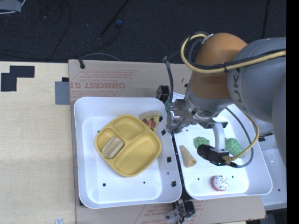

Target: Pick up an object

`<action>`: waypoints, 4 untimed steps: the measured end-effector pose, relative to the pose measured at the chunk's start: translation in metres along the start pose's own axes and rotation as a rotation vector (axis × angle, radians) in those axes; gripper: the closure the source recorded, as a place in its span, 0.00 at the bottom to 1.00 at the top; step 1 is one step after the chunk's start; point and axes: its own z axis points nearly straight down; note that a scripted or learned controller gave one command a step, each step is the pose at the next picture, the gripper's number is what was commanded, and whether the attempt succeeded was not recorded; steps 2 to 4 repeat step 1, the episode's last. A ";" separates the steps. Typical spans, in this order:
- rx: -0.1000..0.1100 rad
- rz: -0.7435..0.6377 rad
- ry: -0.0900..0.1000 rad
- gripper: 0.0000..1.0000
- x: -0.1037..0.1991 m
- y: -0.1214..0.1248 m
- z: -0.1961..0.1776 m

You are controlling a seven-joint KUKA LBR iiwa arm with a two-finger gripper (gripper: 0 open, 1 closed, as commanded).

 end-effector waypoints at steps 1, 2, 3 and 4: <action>0.002 -0.001 0.001 1.00 0.049 0.005 0.017; 0.002 -0.001 0.001 1.00 0.049 0.005 0.017; 0.002 -0.001 0.001 1.00 0.049 0.005 0.017; 0.002 -0.001 0.001 1.00 0.049 0.005 0.017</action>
